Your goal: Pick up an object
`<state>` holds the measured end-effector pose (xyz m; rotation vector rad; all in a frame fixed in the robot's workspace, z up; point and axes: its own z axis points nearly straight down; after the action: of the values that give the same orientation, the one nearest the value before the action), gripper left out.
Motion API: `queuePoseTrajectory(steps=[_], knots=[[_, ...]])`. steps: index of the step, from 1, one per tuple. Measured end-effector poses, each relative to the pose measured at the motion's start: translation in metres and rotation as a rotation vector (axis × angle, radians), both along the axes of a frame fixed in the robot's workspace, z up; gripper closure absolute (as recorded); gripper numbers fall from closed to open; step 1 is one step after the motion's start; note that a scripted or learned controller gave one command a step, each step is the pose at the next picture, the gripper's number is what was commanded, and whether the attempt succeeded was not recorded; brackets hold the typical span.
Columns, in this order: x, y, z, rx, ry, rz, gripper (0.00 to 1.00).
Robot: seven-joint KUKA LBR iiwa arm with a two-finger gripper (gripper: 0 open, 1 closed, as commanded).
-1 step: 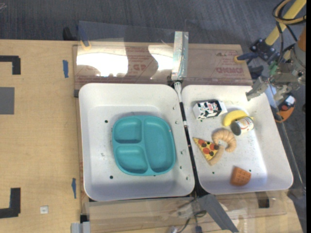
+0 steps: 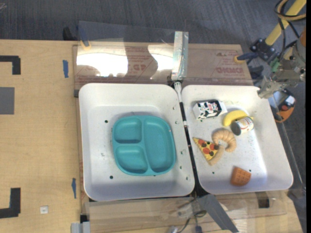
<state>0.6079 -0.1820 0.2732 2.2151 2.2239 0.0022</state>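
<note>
The right bin (image 2: 277, 171) holds several small toys. A black-and-white cow-patterned block (image 2: 208, 109) lies near its back. A yellow banana (image 2: 233, 116) sits beside a small grey-and-white can (image 2: 242, 125). A tan croissant (image 2: 225, 139) rests against a pizza slice (image 2: 206, 148). An orange waffle piece (image 2: 240, 175) lies near the front. My gripper (image 2: 268, 87) hangs at the bin's back right corner, above the rim and apart from all the toys.
The left bin (image 2: 92, 110) bears a teal divided plate (image 2: 144, 144). A clear plastic sheet and a metal bracket (image 2: 179, 57) stand behind the bins. Yellow cables (image 2: 290, 6) hang by the arm at the top right.
</note>
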Motion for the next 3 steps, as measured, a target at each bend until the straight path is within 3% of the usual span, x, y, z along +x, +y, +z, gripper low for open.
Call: queuePoseTrajectory(steps=[1, 2, 3], knots=[[0.0, 0.0, -0.001, 0.0, 0.001, 0.0, 0.0], [-0.014, -0.025, -0.129, 0.003, 0.017, -0.113, 0.0], [-0.027, -0.004, -0.187, 0.004, 0.003, -0.407, 0.0]])
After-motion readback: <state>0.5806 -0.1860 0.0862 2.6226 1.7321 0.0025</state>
